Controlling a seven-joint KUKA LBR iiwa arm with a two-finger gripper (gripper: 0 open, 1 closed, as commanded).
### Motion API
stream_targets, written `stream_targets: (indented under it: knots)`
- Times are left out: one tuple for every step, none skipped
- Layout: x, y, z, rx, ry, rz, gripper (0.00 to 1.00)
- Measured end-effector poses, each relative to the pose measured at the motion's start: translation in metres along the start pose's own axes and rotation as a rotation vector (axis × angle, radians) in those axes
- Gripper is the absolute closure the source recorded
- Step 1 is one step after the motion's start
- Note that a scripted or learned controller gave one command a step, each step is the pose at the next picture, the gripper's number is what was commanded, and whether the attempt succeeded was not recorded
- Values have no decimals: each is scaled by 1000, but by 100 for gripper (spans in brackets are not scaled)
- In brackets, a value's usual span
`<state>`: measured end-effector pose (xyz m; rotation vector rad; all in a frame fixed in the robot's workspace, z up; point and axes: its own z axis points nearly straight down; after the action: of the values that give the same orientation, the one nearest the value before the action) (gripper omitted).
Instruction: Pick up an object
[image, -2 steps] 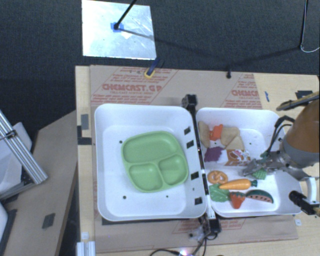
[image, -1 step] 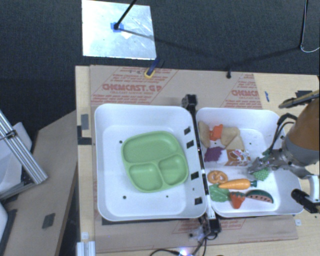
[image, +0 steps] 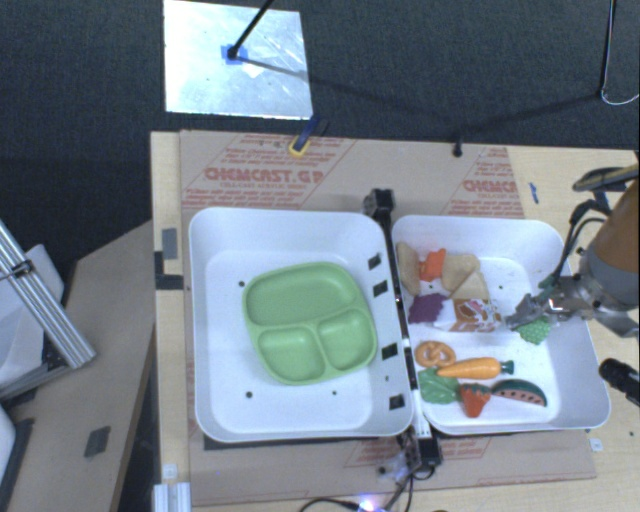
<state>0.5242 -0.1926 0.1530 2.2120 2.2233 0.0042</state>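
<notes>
Over the right bin's (image: 578, 400) far right side, the grey arm (image: 615, 270) comes in from the right edge, its wrist tilted down toward the left, and the gripper (image: 528, 312) sits low above the bin floor. Whether it is spread or closed cannot be told. A small green piece (image: 536, 333) lies just under its tip; no grasp on it is visible.

Two white bins stand side by side on the desk (image: 170, 420), touching along a black hinge-like divider. One green three-compartment plate (image: 305, 322) lies in the left bin (image: 215, 400). The toy foods are all crowded in the right bin's left half: one carrot (image: 470, 368), one pretzel (image: 434, 352), one watermelon slice (image: 520, 392), one purple piece (image: 428, 308), a red-orange piece (image: 474, 401), a green leafy piece (image: 436, 385), and several tan bread-like pieces (image: 461, 270) near the top, with a small orange one (image: 432, 265) among them.

Bare white floor lies around the plate and along the right bin's top and right rims.
</notes>
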Motion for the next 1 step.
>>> stream_targets:
  knots:
    - [4, -6, -58, 0, 0, 0, 100]
